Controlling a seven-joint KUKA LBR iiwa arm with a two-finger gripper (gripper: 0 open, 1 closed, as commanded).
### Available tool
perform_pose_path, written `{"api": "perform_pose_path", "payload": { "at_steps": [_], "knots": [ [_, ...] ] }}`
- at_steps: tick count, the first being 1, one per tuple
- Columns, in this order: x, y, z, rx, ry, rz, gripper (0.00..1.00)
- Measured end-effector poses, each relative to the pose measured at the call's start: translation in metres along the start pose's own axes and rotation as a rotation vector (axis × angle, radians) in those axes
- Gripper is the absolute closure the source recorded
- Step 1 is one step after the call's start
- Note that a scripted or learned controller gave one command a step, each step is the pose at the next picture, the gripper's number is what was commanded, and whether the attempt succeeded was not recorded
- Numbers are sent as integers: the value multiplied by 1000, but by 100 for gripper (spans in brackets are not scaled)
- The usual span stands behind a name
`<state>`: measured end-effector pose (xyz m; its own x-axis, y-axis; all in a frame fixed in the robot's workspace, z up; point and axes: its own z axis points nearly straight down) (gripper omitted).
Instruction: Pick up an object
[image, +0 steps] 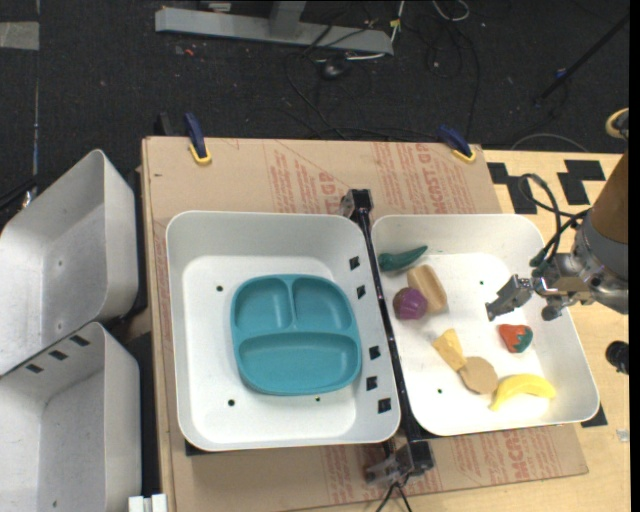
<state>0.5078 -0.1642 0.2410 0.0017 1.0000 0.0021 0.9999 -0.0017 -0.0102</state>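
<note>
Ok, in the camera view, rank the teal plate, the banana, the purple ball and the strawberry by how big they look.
1. Teal plate, by far the largest.
2. Banana.
3. Purple ball and strawberry look about alike, so I won't rank them; the end effector hangs just above the strawberry.

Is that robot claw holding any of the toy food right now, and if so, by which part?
Nothing is held. The gripper hovers open over the right bin, just above the strawberry, with nothing between its fingers.
</note>
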Motion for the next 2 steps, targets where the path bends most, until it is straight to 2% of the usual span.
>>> {"api": "perform_pose_path", "payload": {
  "at_steps": [1, 2],
  "knots": [
    [0, 2, -5, -10, -2, -3, 0],
    [4, -6, 44, -6, -1, 0, 0]
  ]
}}
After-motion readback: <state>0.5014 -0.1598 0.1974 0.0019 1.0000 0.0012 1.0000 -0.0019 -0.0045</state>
